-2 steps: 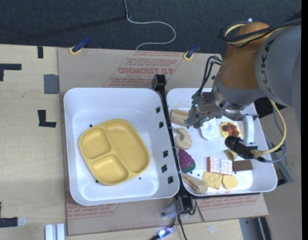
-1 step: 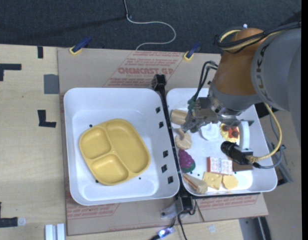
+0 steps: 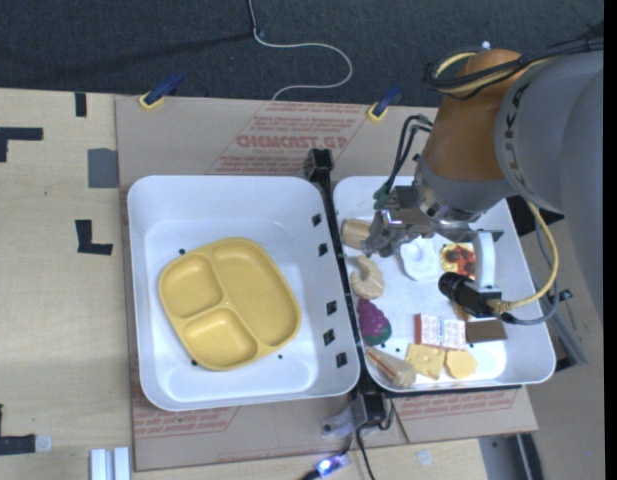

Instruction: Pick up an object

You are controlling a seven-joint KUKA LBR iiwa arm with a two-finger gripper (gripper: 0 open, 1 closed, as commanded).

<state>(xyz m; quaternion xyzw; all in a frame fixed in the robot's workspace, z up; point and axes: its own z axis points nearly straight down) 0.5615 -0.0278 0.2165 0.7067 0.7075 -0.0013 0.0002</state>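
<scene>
My gripper [image 3: 385, 234] hangs low over the upper left part of the right bin [image 3: 528, 368]. Just to its left lies a tan bread-like piece [image 3: 355, 232], touching or nearly touching the gripper. A beige pastry [image 3: 368, 281] lies below that, and a purple grape bunch [image 3: 373, 320] further toward the front. A white piece [image 3: 420, 262] sits right of the gripper. I see nothing clearly held.
The right bin also holds a red and yellow item [image 3: 458, 259], a white tube [image 3: 485, 257], a red-white box [image 3: 440, 330], a brown block [image 3: 485, 331], cheese pieces [image 3: 425, 360] and a sandwich wedge [image 3: 391, 368]. A yellow divided plate [image 3: 228, 301] lies in the left bin [image 3: 148, 208].
</scene>
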